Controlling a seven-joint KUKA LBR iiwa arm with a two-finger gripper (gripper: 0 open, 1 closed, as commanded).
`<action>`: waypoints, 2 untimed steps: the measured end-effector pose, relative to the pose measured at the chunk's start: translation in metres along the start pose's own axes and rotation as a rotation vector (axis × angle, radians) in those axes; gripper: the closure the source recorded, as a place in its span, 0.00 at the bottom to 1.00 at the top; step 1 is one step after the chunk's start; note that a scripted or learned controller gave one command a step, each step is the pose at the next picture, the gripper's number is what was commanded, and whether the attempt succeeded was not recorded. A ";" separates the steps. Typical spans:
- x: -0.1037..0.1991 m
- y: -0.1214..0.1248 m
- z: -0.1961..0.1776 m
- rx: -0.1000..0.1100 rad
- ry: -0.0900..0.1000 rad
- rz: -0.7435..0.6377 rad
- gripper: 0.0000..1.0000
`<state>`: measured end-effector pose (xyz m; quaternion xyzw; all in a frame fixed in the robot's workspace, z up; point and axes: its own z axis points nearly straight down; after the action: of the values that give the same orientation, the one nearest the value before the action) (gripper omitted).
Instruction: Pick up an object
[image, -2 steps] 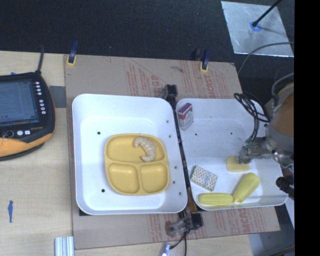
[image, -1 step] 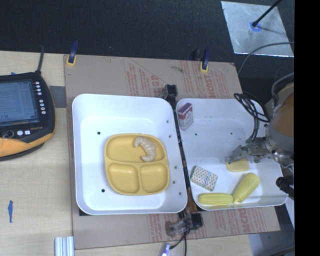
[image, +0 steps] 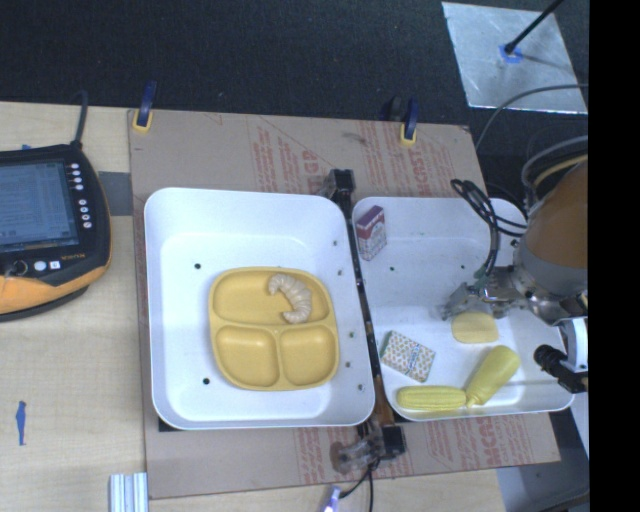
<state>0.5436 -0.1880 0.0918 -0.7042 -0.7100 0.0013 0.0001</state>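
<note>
Two shallow white bins are seen side by side on the bench: the left bin (image: 170, 390) holds a yellow divided plate (image: 272, 328), in whose upper compartment a pale shrimp-like piece (image: 291, 297) lies. In the right bin (image: 425, 225) the loose objects are spread. A small red and white carton (image: 371, 231) stands near the upper left corner, a patterned flat packet (image: 407, 355) lies near the lower left, and a corn cob (image: 432, 399) lies along the lower wall, touching at its right end a yellow-green bottle-like piece (image: 492, 373) that is tilted up to the right. A pale yellow slice (image: 474, 328) lies just above that piece. The gripper (image: 478, 298) is seen low in the right bin, reached in from the right, with the arm's orange band (image: 560, 225) above it. The slice lies just beneath and touching the metal fingertips, not between them; how far the pincer is opened cannot be told, and nothing is seen grasped in it.
</note>
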 end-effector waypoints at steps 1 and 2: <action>-0.007 -0.031 0.000 0.003 0.001 0.002 0.00; 0.005 0.000 0.000 0.001 0.001 0.000 0.00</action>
<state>0.5438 -0.1833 0.0919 -0.7041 -0.7101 0.0013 0.0008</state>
